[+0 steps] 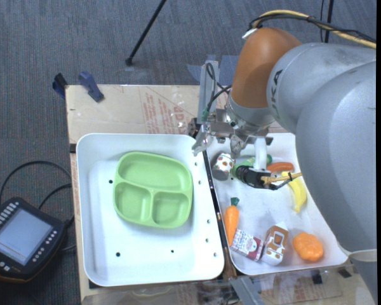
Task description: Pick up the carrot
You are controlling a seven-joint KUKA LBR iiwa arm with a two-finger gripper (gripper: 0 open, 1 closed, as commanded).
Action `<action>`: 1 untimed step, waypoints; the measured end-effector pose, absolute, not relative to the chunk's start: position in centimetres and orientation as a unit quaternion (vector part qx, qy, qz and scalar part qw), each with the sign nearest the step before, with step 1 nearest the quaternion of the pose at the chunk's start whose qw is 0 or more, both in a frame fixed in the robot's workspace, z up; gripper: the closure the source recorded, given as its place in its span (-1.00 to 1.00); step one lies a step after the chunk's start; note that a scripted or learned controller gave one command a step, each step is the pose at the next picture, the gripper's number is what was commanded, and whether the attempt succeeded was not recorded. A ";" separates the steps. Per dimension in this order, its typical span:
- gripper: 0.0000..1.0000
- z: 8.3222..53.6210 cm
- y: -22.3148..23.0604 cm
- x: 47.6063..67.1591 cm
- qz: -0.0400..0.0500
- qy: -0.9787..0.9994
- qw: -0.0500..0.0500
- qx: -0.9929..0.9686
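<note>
Two white bins are sitting side by side on the surface [140, 110]. The left bin [95, 253] is carrying a green divided plate [154, 189] with three compartments, lying flat near the middle.

The right bin [324, 230] is carrying everything else. The carrot [232, 217] is lying flat along that bin's left wall, about midway down, with its green top pointing to the far end and its tip pointing to the near end. A red-and-white carton [244, 243] is lying just beside the carrot's tip, and a brown-and-white carton [275, 244] is touching it on the right. An orange fruit [308, 247] is sitting near the front right corner. A banana [298, 194] is lying further back, close to the arm. A small spotted ball [223, 164] is sitting at the far left of the bin, beyond the carrot's top. A red-orange thing [281, 167] is peeking out by the banana; I can't tell what it is.

The arm [317, 81] is reaching in from the right. The claw [230, 143] is hanging over the far end of the right bin, just above the ball and close to the wall between the bins. I can't tell whether it's wide or narrow, since the wrist is blocking it. The carrot is lying apart from it, down in the bin.

A handheld control screen [19, 237] is lying on the floor to the left, with its cable looping behind it. A blue clamp [89, 86] is sitting at the surface's far left corner.
</note>
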State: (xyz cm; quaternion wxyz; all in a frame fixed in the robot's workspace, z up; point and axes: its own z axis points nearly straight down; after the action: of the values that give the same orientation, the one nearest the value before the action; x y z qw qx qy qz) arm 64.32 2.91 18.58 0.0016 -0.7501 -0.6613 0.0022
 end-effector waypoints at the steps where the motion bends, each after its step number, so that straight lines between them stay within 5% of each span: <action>1: -1.00 18.6 2.9 64.3 0.002 -0.662 0.002 -0.750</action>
State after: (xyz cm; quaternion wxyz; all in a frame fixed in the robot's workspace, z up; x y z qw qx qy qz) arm 64.31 2.93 18.58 0.0017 -0.7499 -0.6616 0.0023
